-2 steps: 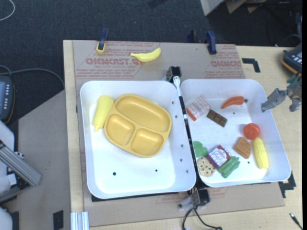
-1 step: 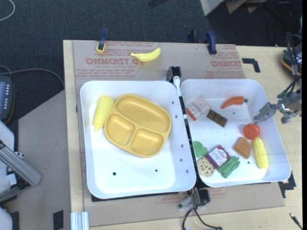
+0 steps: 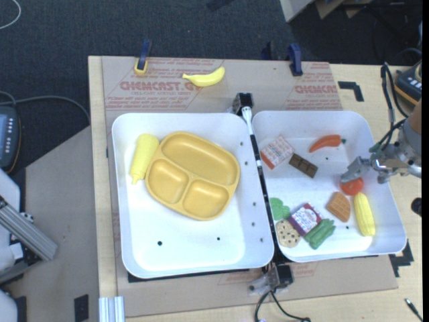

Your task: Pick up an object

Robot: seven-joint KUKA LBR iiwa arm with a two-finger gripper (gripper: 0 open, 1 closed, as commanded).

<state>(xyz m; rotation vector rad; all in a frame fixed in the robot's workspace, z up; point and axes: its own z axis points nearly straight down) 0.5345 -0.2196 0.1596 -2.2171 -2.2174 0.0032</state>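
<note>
gripper (image 3: 354, 174) low over the right bin (image 3: 362, 123), just above a red tomato-like toy (image 3: 352, 186); finger state not discernible.

camera view: tomato toy sat near the right wall, touching the top of a corn cob (image 3: 364, 214), beside an orange waffle piece (image 3: 339, 206). chili pepper (image 3: 326, 142), chocolate bar (image 3: 303, 165), cookie (image 3: 287, 233) spread across the same bin. left bin (image 3: 127, 200) held a yellow divided plate (image 3: 192, 175) and yellow bottle (image 3: 142, 157). banana (image 3: 205, 78) lay on the cardboard behind.

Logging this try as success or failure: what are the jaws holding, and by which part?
Cannot be told: the gripper sits over a red item, grasp unclear.
</note>
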